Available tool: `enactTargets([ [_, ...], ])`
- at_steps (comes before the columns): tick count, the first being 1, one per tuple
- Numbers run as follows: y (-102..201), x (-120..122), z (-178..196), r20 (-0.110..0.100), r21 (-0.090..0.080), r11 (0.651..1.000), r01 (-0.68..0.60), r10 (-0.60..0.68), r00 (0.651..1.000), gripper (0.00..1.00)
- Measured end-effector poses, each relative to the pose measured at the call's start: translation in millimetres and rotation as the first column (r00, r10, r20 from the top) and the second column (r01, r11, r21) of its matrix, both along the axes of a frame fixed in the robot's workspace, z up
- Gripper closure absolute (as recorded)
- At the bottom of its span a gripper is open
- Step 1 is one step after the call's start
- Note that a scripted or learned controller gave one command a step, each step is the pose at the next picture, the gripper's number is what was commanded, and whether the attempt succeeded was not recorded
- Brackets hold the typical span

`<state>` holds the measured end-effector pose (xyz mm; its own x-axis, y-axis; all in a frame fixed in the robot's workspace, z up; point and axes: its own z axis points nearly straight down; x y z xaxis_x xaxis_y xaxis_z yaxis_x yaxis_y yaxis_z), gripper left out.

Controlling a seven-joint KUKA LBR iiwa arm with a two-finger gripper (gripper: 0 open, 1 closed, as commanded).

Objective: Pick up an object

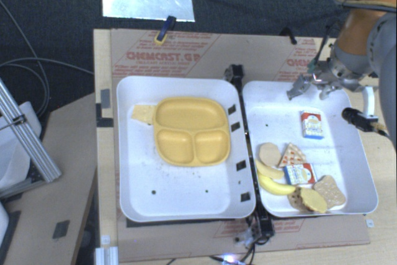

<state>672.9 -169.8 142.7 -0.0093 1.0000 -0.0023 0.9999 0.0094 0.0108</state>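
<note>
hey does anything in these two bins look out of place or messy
One thing: a pale yellow flat piece in the left white bin lies half tucked under the yellow three-compartment tray. In the right white bin, the toy foods crowd the near corner, overlapping, while the small red-and-white carton lies apart.

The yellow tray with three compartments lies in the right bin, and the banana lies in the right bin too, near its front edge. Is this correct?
One part is wrong. The yellow tray with three compartments lies in the left bin, not the right one. The banana does lie in the right bin, near its front edge, as the camera view shows.
</note>
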Motion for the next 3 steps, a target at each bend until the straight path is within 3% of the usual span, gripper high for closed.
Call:
enactTargets([
  [1, -39.3, -43.1, -46.8, -0.013, 0.001, 1.0, 0.011, -0.011, 1.0, 0.0],
  [2, -37.2, -39.2, -32.5, -0.005, 0.0, 1.0, 0.004, -0.004, 1.0, 1.0],
  [3, -37.0, -39.3, -33.0, -0.006, -0.001, 1.0, 0.003, -0.003, 1.0, 0.0],
])
